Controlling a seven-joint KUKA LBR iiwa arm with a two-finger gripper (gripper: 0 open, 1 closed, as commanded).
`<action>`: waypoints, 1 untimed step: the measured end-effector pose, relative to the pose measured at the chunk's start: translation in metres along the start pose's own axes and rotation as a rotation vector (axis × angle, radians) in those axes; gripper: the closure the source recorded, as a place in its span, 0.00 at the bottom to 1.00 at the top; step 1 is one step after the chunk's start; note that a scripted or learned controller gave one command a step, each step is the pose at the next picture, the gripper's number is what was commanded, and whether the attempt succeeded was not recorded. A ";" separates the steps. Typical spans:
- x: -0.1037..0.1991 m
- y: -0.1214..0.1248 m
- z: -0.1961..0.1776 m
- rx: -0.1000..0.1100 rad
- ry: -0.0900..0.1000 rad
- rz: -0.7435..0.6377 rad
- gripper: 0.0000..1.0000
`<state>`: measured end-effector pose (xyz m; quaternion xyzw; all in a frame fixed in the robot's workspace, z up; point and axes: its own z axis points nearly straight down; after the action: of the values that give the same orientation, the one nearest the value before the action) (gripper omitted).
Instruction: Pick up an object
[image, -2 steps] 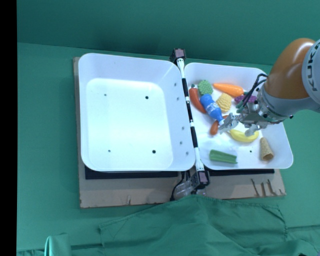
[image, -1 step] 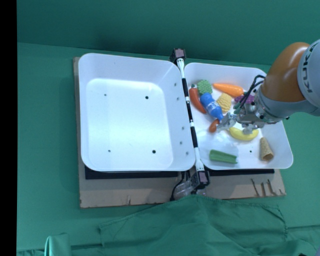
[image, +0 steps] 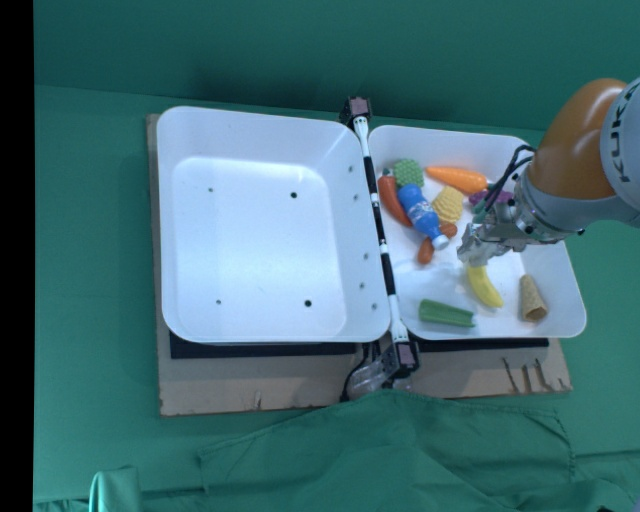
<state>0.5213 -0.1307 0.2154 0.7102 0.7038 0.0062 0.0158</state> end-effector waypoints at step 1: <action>-0.001 -0.002 -0.046 0.022 0.011 -0.007 1.00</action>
<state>0.5182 -0.1307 0.2613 0.7080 0.7062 0.0021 0.0041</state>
